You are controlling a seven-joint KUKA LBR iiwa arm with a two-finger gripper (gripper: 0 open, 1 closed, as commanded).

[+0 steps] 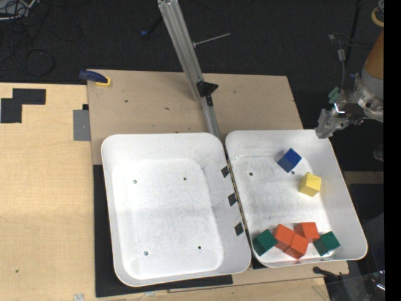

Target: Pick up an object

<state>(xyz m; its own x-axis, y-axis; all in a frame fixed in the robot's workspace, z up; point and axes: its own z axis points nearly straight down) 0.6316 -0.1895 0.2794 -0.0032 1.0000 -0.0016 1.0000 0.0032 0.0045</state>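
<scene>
Two white bins (164, 162) are looking like smooth matt plastic, faintly speckled. The bench (44, 187) is showing pale, matt wood. The ribbed rail (182, 39) at upper centre is gleaming like bare metal. The blocks (294, 237) at lower right are appearing smooth and matt.

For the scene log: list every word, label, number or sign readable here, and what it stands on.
None can be read.
The blue block, yellow block, orange blocks and green blocks have plain faces.
The white bins bear no print.
The gripper shows no legible marking.
</scene>
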